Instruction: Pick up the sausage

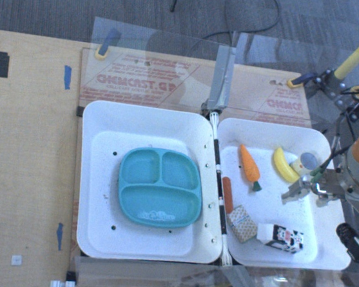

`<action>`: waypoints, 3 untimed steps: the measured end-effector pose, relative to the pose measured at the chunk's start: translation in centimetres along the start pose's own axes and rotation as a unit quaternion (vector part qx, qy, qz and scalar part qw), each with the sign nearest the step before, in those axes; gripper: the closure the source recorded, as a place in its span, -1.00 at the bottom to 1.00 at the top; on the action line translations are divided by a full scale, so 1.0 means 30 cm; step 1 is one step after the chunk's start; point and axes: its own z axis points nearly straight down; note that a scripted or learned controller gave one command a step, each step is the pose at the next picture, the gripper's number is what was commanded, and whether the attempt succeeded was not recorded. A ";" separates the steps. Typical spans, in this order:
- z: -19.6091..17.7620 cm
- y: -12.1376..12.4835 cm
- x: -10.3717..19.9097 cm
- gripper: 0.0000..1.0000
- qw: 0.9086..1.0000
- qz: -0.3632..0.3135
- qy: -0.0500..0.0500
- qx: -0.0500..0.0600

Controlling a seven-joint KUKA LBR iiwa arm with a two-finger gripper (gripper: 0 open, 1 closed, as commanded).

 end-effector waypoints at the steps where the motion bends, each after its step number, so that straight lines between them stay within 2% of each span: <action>1: 0.299 0.051 0.184 -1.00 0.999 -0.042 -0.001 -0.002; 2: 0.301 0.050 0.183 -1.00 0.999 -0.041 -0.001 -0.001; 3: 0.338 0.142 0.102 -1.00 0.993 -0.115 -0.001 -0.005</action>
